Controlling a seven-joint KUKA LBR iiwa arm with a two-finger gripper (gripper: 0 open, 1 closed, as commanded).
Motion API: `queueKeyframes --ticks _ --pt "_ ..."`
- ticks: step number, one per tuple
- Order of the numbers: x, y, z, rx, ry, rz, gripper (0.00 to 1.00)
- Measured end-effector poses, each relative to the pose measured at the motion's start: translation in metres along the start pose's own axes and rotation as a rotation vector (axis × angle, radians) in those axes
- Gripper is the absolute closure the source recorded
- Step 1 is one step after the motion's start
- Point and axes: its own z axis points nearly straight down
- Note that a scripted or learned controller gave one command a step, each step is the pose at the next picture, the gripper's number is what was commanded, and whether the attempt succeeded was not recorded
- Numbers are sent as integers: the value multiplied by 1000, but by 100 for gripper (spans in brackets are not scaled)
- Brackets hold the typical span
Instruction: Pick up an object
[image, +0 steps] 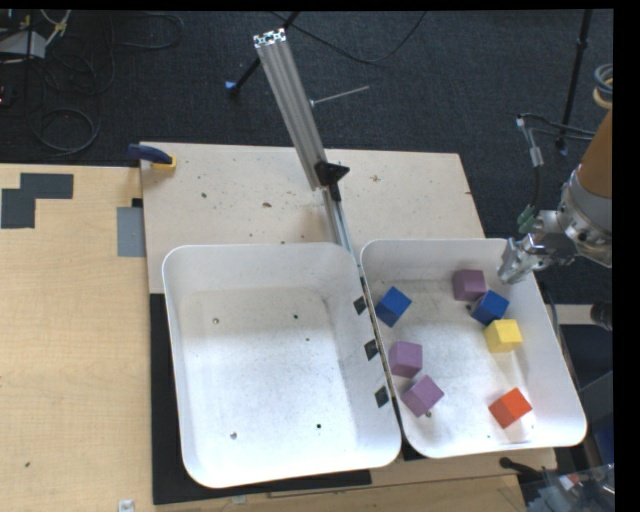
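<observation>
Desk (250, 190): pale board carrying two shallow white bins side by side. Left bin (200, 262) holds only dark specks on its floor. Right bin (560, 400) holds seven blocks.

Blocks in the right bin:
- blue block (393, 305) at the left, close to the wall shared with the left bin, tilted.
- purple block (468, 284) toward the far side, right of centre.
- second blue block (489, 308) touching the near-right corner of that purple one.
- yellow block (503, 334) just near of the second blue block, about touching it.
- orange block (511, 408) in the near right corner, well apart from the rest.
- two more purple blocks: one (405, 357) left of centre, another (422, 394) just near of it, tilted, close together.

Arm enters from the right; orange band visible at the frame edge. The pincer (516, 260) sits over the far right rim of the right bin, close to the far purple block and second blue block, slightly to their right. Nothing visible between its tips; whether it is released or clenched cannot be told at this angle.

Other items: a slanted aluminium rail (295, 110) running from the far floor down to the junction of the bins; three small black clips (371, 349) along the shared wall; a blue-and-yellow clamp (152, 156) at the desk's far left corner. Cables on the dark floor beyond.
</observation>
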Motion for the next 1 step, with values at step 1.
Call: queueKeyframes --ticks 1 --pt "47 -3 12 8 4 -2 100"
